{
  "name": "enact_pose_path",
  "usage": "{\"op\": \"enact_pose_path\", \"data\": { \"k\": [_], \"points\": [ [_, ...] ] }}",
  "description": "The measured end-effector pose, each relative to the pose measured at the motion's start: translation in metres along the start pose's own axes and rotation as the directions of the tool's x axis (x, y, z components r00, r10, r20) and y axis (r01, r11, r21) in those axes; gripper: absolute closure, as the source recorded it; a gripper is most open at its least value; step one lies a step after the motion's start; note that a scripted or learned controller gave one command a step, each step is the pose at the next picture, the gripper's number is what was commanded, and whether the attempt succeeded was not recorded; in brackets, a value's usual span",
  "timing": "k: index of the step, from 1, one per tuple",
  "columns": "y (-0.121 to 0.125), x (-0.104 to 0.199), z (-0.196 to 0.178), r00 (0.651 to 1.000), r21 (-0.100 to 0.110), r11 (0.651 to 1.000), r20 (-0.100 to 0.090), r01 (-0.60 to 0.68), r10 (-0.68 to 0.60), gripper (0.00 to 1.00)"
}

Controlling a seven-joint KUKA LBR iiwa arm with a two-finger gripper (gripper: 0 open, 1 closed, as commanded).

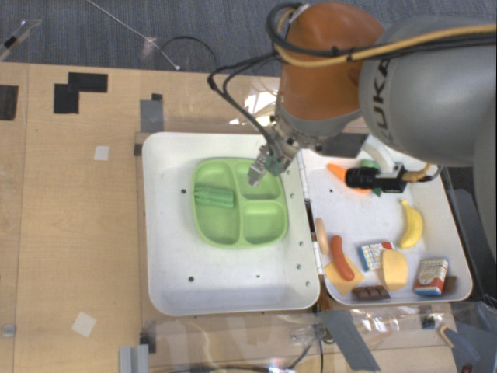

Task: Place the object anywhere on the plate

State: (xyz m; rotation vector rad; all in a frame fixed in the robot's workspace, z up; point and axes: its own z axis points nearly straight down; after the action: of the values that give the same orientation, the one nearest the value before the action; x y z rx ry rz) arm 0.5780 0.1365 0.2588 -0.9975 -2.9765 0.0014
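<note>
overhead, jaws [257,174], grip state unclear, above glossy green sectioned plate [239,202] with ribbed green object [213,197]

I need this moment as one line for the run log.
hand: above green plate | green object: on plate, left compartment | right bin: banana, other food

A light green, three-compartment plastic plate [239,212] is lying in the left white bin [167,231], with a green ribbed object [213,196] sitting in its left compartment. The gripper [261,169] is hovering over the plate's upper right compartment, while the right white bin [450,231] is holding a yellow banana [412,225] and a red sausage [342,256].
</note>
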Motion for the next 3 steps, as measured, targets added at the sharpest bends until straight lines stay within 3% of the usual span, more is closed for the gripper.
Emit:
{"op": "enact_pose_path", "data": {
  "k": [1,2,3],
  "points": [
    [-0.04,-0.041,-0.025,0.97,-0.006,0.97,0.011,0.241,-0.241,1.0],
    [0.043,0.022,-0.038,0.973,-0.009,0.973,0.007,0.231,-0.231,1.0],
    [0.073,0.071,-0.04,0.953,-0.007,0.953,0.008,0.304,-0.304,1.0]
  ]
}}
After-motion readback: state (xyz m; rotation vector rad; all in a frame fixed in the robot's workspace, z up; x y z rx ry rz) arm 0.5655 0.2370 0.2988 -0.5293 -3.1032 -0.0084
